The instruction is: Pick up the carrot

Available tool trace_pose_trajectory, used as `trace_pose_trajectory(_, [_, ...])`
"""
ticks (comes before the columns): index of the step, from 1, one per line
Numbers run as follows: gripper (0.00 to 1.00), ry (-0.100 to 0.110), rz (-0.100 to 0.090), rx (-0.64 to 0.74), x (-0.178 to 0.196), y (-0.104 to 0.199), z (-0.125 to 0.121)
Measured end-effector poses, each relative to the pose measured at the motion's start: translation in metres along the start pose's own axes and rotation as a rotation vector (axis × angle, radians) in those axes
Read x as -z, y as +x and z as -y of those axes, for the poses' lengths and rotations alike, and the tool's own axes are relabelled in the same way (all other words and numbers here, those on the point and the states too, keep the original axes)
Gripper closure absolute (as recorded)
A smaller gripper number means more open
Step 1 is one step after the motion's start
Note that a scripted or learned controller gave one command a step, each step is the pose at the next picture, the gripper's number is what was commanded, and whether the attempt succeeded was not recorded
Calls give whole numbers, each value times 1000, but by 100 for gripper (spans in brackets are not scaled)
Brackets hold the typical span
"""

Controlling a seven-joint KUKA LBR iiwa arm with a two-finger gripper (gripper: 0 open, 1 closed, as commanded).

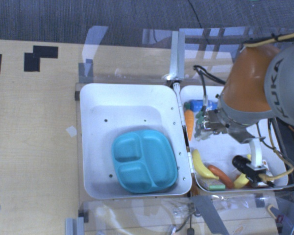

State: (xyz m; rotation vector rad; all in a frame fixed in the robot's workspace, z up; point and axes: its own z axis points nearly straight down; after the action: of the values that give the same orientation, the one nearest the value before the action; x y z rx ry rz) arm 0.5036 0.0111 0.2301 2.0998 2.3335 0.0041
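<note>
Two white bins sit side by side under my camera, and the one piece of writing I can read is "KUKA" in dark letters on the grey arm (284,87), running up the casing at the frame's right; the last letter is partly cut off. My gripper (204,126) hangs over the right bin (279,177), low in its left half, and I cannot tell how it stands because the wrist and cabling cover it. The carrot (189,124) lies just left of the gripper, in the right bin against the wall shared with the left bin (93,146). Its long axis runs along that wall, toward and away from the camera's near edge; the thick end lies at the far side and it narrows toward the near side. A blue item (195,105) sits just beyond the gripper, by the carrot's thick end. Nearer the camera than the gripper lie a banana (202,165), a red-orange piece (220,174) and a small green piece (216,186). Well to the gripper's left, a teal divided plate (144,161) rests in the left bin.
</note>
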Motion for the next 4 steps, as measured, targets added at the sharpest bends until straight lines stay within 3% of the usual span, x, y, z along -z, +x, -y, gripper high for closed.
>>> trace_pose_trajectory(1, [100, -5, 2, 228, 39, -26, 17])
trace_pose_trajectory(2, [100, 0, 1, 32, -14, -76, -3])
trace_pose_trajectory(3, [100, -2, 1, 190, 21, -25, 18])
trace_pose_trajectory(4, [100, -2, 0, -21, 51, 26, 13])
